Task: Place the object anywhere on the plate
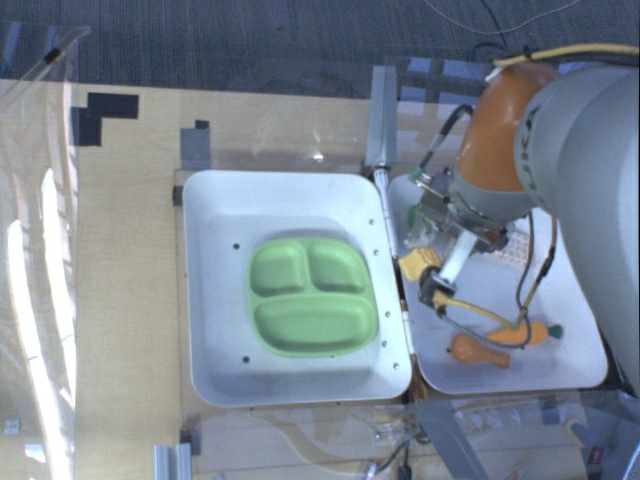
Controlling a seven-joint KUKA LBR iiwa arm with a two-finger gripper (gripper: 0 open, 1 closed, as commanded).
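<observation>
Robotics lab cell, not a home: wooden desk [110, 298] with black tape markers [103, 113], clear acrylic guard panels [40, 218], two white bins [215, 368] clamped in metal brackets [381, 118], loose cable [480, 8] on grey carpet [250, 18], industrial arm [560, 138].

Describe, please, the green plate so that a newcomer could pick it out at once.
Two shallow white bins sit side by side; take the left bin, away from the grey arm. The plate lies in its middle: light green, rounded, split into three compartments, unlike the orange items in the other bin.
</observation>
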